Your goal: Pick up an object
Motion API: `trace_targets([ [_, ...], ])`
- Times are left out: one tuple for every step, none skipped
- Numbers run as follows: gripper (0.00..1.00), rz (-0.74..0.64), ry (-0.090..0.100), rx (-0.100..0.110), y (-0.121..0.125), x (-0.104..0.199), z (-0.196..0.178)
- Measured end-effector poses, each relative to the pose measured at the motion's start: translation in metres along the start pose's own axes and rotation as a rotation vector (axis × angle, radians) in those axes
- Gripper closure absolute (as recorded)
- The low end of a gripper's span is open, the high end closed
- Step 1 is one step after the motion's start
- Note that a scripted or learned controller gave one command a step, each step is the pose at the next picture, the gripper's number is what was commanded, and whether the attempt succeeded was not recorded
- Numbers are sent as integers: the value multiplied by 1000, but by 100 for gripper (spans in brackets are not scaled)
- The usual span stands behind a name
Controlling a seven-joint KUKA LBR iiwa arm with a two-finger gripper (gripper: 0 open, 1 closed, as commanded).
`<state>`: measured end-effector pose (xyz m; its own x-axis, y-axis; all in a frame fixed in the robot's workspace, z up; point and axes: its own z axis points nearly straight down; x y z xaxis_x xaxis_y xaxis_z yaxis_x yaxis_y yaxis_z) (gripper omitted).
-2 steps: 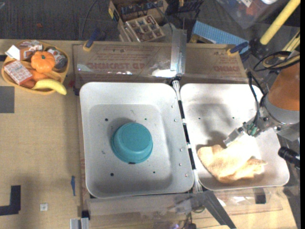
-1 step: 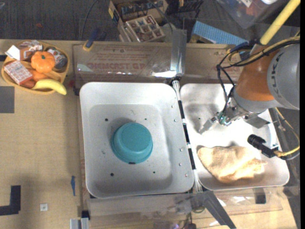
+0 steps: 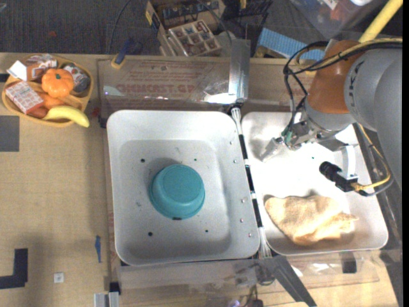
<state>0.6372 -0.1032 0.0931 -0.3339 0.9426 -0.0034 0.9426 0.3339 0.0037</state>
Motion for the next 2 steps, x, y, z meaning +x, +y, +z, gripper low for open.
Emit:
trace_targets([
  [0, -245, -2, -2, 37, 12, -94],
  [0, -402, 2, 0, -18, 6, -65],
])
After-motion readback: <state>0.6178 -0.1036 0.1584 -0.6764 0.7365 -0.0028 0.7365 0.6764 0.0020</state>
